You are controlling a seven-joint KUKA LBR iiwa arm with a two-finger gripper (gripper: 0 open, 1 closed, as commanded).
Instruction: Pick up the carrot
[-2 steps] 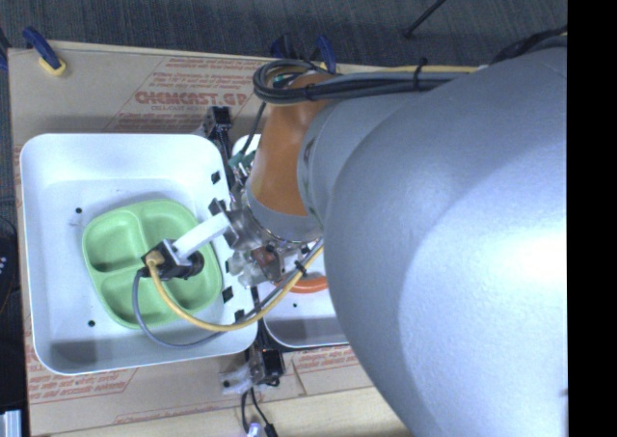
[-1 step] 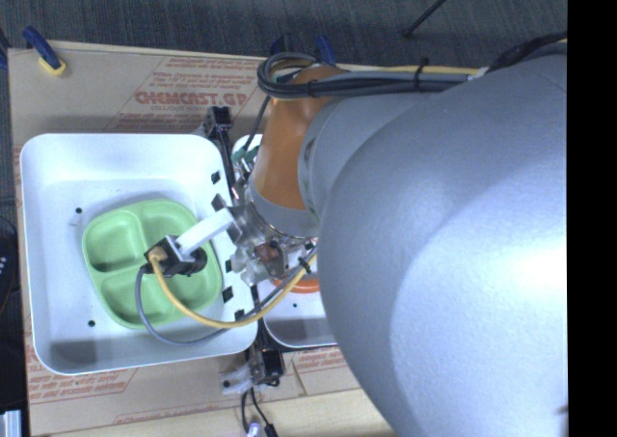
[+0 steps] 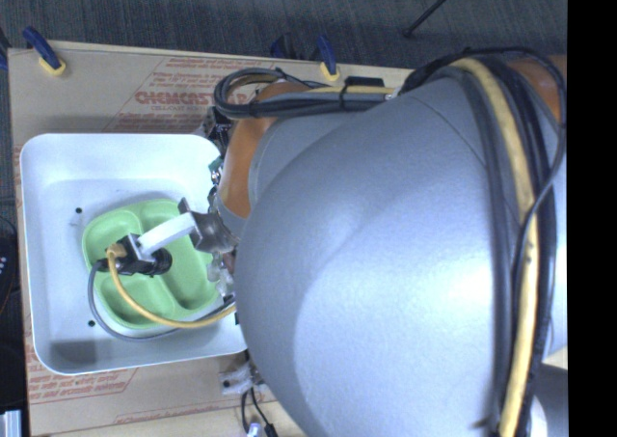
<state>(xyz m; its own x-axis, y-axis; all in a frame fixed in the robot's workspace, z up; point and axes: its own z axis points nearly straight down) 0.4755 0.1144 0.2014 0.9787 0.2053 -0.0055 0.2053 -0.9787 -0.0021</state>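
near edge: brown-faced bench point(image 3: 77, 382) carries rows of small red print, too fine to read here. next back is the left bin point(image 3: 48, 184), white and shallow, with a green dish point(image 3: 101, 232) lying in its near half. the gripper point(image 3: 206, 231) sits low at the dish's right rim, inside the bin; open or closed, cannot tell, since the wrist hides it. the grey arm point(image 3: 386, 261) blankets the right of the scene. carrot: cannot tell where it lies; arm and tool cover much of the bin, and it may be beneath them. judgement: tool is down at the dish, grasp unconfirmed, the lift is all to do. far side: the bench print reads "chemcast" point(image 3: 174, 97) in red capitals; smaller lines beside it are unreadable. blue clamps point(image 3: 43, 51) grip the far edge.
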